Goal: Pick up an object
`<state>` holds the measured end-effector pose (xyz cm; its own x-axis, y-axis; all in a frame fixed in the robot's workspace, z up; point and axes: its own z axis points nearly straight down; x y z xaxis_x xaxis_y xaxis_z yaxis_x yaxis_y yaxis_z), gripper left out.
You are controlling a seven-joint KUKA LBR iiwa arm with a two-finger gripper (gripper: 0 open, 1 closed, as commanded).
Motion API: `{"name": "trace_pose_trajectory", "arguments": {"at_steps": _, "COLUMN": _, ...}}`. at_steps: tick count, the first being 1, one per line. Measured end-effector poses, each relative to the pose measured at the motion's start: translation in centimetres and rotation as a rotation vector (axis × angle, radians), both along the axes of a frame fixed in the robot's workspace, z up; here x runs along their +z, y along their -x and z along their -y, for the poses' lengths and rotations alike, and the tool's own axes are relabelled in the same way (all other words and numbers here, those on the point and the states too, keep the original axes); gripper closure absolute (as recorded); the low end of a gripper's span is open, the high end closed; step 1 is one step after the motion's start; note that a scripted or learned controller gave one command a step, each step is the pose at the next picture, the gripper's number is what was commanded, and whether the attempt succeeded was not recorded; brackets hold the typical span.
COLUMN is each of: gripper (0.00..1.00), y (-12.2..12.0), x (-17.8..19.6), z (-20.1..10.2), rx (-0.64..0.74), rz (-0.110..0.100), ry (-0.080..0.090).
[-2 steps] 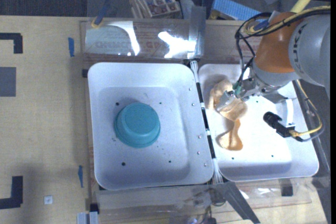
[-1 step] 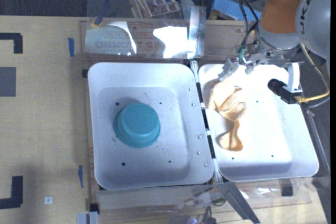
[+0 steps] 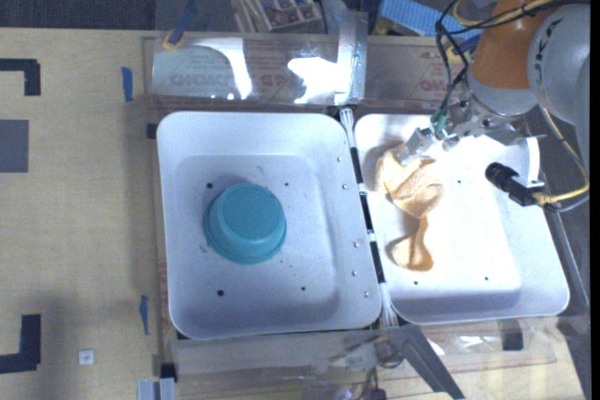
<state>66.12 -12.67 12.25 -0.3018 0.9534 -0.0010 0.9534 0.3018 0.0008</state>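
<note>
Camera view: two shallow white bins stand side by side at frame centre. The left bin (image 3: 183,155) contains one round teal plastic bowl (image 3: 246,222), turned upside down, at its middle. The right bin (image 3: 534,286) contains one tan, crumpled, limp cloth-like object (image 3: 412,201), lying along the bin's left side, from its upper left part down toward its centre.

One grey arm with an orange band (image 3: 506,37) enters from the upper right. Its two-finger gripper (image 3: 420,143) hangs at the object's upper end. The fingers appear slightly apart, with the tan material touching or between the tips; an actual grasp cannot be confirmed.
</note>
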Motion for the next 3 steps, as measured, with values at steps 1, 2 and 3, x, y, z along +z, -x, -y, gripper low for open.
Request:
{"name": "trace_pose_trajectory", "arguments": {"at_steps": 1, "gripper": 0.00, "y": 0.7, "x": -3.0, "z": -1.9, "rx": 0.204, "rz": 0.011, "ry": 0.002}}
{"name": "trace_pose_trajectory", "arguments": {"at_steps": 2, "gripper": 1.00, "y": 0.5, "x": -1.8, "z": -1.9, "rx": 0.201, "rz": 0.019, "ry": 0.002}}
{"name": "trace_pose_trajectory", "arguments": {"at_steps": 3, "gripper": 1.00, "y": -0.6, "x": 8.1, "z": -7.0, "rx": 0.064, "rz": 0.003, "ry": 0.001}}
